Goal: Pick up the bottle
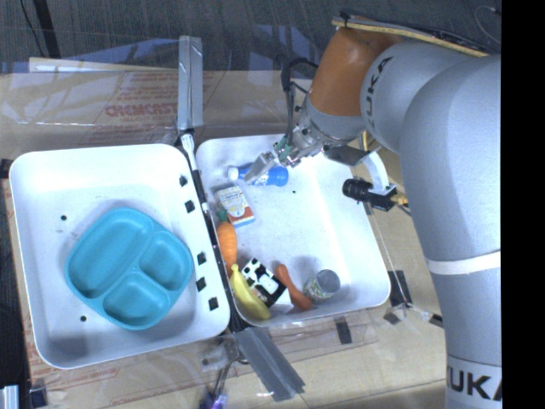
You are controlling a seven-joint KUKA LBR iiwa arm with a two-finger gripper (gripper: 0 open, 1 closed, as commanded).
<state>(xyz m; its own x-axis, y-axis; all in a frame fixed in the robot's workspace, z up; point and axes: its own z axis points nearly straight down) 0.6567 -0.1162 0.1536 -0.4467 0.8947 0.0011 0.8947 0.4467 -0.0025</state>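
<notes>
The bottle [258, 175] is blue with a white cap and lies on its side near the back of the right bin [341, 228], cap pointing left. My gripper [286, 154] hangs right over the bottle's blue right end, touching it or nearly so. The grey arm with its orange band comes down from the upper right and hides the bin's back right corner.
A small carton [234, 204] lies just in front of the bottle. A carrot [226, 241], a banana [244, 294], a black-and-white block [262, 281], an orange stick [295, 288] and a can [323, 285] crowd the front. The left bin [51, 177] holds a blue divided plate [129, 267].
</notes>
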